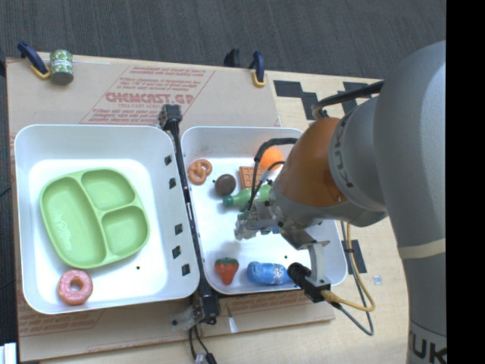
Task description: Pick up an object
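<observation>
The arm (356,165) is hunched over the right bin (208,146), with the gripper (248,224) low among the toys. Can't tell what the tool itself is doing, so I'd say nothing's picked yet. Candidates: blue thing (265,274), strawberry (226,268), pretzel (199,171), brown ball (225,183). The left bin (30,146) has a green tray (95,217) and donut (75,287). Cardboard-topped bench (151,89), dark carpet behind.
</observation>
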Available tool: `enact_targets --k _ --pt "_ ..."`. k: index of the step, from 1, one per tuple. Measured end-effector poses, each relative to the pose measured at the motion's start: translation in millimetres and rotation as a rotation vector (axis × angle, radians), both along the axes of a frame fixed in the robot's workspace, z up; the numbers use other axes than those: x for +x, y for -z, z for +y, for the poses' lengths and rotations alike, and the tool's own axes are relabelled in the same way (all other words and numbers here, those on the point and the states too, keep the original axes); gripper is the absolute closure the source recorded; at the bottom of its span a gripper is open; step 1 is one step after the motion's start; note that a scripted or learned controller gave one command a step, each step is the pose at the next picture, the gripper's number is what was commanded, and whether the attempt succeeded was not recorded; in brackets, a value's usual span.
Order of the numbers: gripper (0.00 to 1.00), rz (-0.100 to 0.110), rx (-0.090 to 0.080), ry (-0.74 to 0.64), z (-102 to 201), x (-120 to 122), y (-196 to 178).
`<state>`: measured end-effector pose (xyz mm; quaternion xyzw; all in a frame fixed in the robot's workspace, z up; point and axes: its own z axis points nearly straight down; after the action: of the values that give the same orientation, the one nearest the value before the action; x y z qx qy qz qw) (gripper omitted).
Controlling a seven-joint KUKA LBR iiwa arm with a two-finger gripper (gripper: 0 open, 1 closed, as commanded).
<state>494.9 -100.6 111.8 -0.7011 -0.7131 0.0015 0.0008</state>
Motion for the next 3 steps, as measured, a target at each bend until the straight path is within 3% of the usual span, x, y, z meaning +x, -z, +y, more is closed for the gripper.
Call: enact_targets --k 1,2,3 --pt "0.00 0.000 0.000 0.000 0.0 -0.1 0.2" --pt "0.00 0.000 0.002 0.014 -55.0 -19.1 20.1" --pt "1.00 0.000 0.001 0.008 -55.0 -17.9 9.7"
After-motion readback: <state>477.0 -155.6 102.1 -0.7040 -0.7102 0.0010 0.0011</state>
